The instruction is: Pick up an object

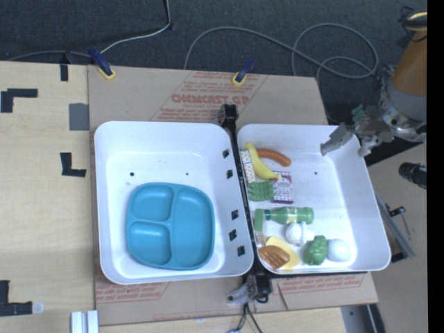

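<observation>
Toy food – yellow banana (259, 164), green bottle (283, 216), white egg (339, 250) – tool (338, 140) grip: cannot tell

Cut off, overlapped or too small to make out

The arm (409, 82) runs out of the right edge, so only its wrist end shows; the gripper (340, 141) is small and blurred. In the right bin (361, 207), the banana (259, 164) lies across part of the sausage (274, 157), the bottle (283, 216) partly covers the card (283, 188), and the print on that card is too small to read. The pale round things (297, 233) beside the green toy (316, 250) cannot be identified.
</observation>
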Robot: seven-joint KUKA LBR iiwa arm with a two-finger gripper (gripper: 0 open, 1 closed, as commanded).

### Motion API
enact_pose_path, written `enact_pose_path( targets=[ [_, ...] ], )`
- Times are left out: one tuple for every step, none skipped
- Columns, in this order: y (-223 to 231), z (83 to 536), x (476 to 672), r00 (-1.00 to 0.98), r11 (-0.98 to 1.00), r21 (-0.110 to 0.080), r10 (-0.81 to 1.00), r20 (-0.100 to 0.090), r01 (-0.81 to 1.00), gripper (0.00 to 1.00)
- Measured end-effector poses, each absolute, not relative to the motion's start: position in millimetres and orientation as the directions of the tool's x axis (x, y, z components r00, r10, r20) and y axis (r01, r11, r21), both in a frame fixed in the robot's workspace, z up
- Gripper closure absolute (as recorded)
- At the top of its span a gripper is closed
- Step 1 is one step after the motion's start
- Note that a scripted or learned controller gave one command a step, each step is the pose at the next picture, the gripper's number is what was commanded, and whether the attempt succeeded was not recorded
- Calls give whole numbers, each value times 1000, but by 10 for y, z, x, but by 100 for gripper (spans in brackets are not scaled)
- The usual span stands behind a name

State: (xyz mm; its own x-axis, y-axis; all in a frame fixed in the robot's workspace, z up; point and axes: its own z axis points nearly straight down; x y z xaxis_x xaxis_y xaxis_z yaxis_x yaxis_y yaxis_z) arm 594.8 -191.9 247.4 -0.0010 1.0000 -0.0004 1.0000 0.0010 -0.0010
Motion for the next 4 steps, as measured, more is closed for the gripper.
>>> enact_pose_path(
  targets=[
    [-1234, 1331, 6560, -3, 3, -5, 1000, 2, 1000, 0],
    [-1069, 861, 6507, 2, -2, 0, 1000, -10, 1000, 0],
    [-1110, 863, 6674, -1, 1, -4, 1000, -3, 1000, 0],
    [-1098, 962, 6679, -3, 3, -3, 1000, -3, 1000, 100]
  ],
)
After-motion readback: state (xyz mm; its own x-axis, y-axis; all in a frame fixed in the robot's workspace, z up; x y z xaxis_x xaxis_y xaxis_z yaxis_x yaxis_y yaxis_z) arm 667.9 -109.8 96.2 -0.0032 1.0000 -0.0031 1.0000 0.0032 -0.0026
